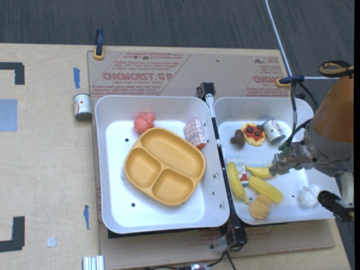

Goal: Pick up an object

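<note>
Leftmost, on the pale wooden bench (39, 167), a small silver can with a red band (82, 106) lies just outside the left shallow white bin (107, 207).

Left bin: a large yellow-orange plastic plate with three compartments (164, 166) sits at centre. A pink crumpled soft lump (144, 121) lies at its far-left edge. A small red-and-white patterned carton (194, 133) rests against its far-right edge.

Right shallow white bin (292, 210), left part: a yellow plastic banana (234, 181) lies along the left wall, beside a small white packet with red and blue print (242, 172). A yellow toy corn cob (265, 189) lies right of the banana; a round tan waffle-textured biscuit (259, 209) sits nearest. At the far side, a dark brown rounded piece (238, 139), a yellow toy slice with red toppings (253, 134) and a small silver tin (274, 130) stand in a row.

Right part: the gripper (279, 168) is low over another yellow piece (257, 172), touching or nearly touching its right end; whether the gripper is apart or together cannot be told. A white crumpled object (308, 196) lies near the right wall.
</note>
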